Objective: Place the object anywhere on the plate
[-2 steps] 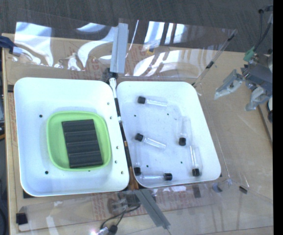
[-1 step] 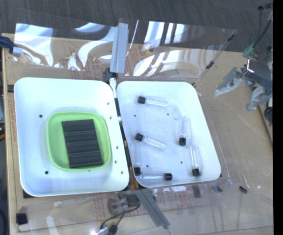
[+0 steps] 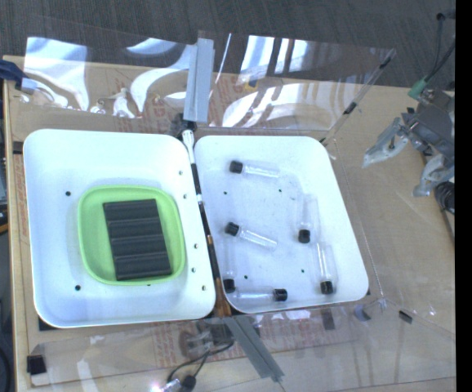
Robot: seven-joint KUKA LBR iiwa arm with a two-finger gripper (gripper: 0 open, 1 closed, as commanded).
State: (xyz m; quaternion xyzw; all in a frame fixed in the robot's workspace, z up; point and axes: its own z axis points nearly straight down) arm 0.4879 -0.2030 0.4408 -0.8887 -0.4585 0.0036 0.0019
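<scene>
Overhead, two white bins [image 3: 48, 300] sit side by side on a tan bench [image 3: 399, 251].

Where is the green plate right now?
The green plate sits in the middle of the left bin, with a dark ridged block lying on it.

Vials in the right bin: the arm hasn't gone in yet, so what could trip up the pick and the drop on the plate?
1. The vials are clear with only small black caps, lying flat and scattered; a grasp may close beside one or let it roll.
2. Several lie along the right bin's lower wall, where fingers could hit the rim.
3. A dark ridged block covers most of the green plate, so a dropped vial might roll off.
</scene>
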